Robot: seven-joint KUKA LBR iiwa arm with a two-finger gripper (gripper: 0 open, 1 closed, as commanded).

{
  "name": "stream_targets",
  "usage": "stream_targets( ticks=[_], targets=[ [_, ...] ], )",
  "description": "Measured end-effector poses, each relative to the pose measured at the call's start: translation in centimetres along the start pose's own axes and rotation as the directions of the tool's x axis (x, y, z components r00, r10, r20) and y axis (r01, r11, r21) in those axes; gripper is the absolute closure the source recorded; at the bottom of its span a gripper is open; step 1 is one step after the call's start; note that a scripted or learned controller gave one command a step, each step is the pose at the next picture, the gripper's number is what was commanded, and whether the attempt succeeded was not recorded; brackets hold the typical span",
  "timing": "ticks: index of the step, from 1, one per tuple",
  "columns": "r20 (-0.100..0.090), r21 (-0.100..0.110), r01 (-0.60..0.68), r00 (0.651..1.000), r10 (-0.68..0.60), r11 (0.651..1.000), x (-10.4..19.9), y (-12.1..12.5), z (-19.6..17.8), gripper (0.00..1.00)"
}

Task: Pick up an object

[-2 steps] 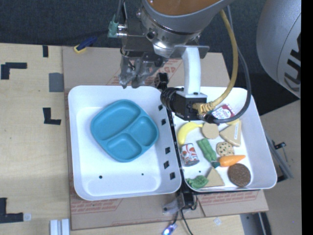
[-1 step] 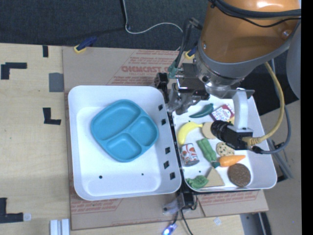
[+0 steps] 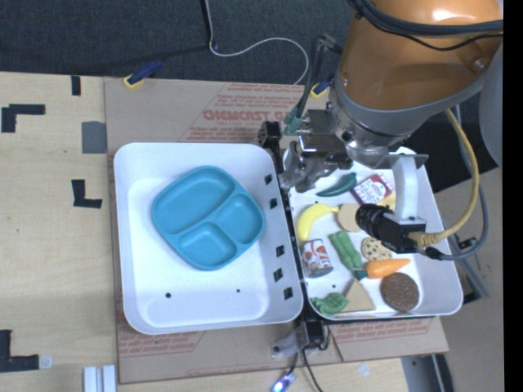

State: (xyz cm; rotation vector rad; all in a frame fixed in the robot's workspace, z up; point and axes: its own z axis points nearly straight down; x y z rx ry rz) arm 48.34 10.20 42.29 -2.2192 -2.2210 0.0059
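Note:
My gripper [image 3: 306,168] hangs over the far left corner of the right bin [image 3: 448,300], under the big orange wrist band. Just below it lie a dark green chili [image 3: 337,186] and a yellow banana [image 3: 314,218]. Nothing can be seen held in the gripper. Further toward the front of the same bin are a small red and white can [image 3: 317,257], a green pod [image 3: 346,250], an orange carrot [image 3: 386,266], a round brown patty [image 3: 400,291], a pale wedge [image 3: 358,296] and a green leafy piece [image 3: 330,304]. A red packet [image 3: 370,190] lies right of the chili.
The left bin [image 3: 139,300] holds a blue divided plate [image 3: 208,216] in its middle. Black clips line the wall between the two bins [image 3: 282,251]. Both bins rest on a cardboard sheet [image 3: 163,113]. A white cable [image 3: 245,47] runs across the dark floor behind.

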Motion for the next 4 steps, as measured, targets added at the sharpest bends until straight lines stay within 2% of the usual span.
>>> stream_targets(
  ticks=[1, 2, 4],
  targets=[
    [0.002, 0.009, -0.004, 1.0, 0.004, 1.0, -2.9, -0.1, 9.3, 1.0],
    [-0.004, -0.008, 0.007, 1.0, -0.007, 1.0, 2.3, 0.0, 3.3, 1.0],
    [-0.001, 0.002, 0.005, 1.0, -0.005, 1.0, 2.1, 0.0, 1.7, 1.0]
  ],
)
